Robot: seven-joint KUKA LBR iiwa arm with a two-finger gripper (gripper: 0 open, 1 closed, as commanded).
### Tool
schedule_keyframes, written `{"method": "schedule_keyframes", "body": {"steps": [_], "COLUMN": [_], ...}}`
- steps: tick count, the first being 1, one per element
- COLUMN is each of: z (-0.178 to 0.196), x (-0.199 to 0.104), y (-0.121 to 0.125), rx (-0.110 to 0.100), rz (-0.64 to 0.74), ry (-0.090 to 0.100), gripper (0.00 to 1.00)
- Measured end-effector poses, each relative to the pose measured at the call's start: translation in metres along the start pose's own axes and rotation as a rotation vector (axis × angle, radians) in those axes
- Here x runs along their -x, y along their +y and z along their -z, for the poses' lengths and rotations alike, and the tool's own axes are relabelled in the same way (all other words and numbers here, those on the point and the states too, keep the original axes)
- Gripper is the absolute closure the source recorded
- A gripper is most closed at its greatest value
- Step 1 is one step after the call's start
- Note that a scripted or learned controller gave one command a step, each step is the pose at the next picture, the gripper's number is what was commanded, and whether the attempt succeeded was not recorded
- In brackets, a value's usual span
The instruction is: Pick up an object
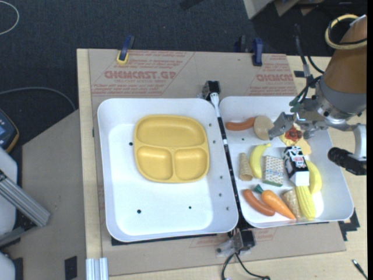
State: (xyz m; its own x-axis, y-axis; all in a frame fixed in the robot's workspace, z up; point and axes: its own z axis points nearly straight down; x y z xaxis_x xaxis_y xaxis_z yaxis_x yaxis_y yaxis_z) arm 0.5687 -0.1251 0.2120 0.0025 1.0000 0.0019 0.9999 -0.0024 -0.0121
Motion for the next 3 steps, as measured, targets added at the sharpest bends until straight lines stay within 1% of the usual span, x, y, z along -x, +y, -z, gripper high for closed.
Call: {"method": "schedule_keyframes", "body": {"steps": [1, 2, 3], "z": [0.006, -0.037, -0.082], "x": [0.000, -0.003, -0.003], "y": [0.003, 0.002, 0.008], "rx": [0.012, 0.006, 0.006], "rz": [0.003, 0.003, 0.003], "ry": [-0.002, 0.000, 0.000], "gripper": [0.00, 0.00, 0.00]}}
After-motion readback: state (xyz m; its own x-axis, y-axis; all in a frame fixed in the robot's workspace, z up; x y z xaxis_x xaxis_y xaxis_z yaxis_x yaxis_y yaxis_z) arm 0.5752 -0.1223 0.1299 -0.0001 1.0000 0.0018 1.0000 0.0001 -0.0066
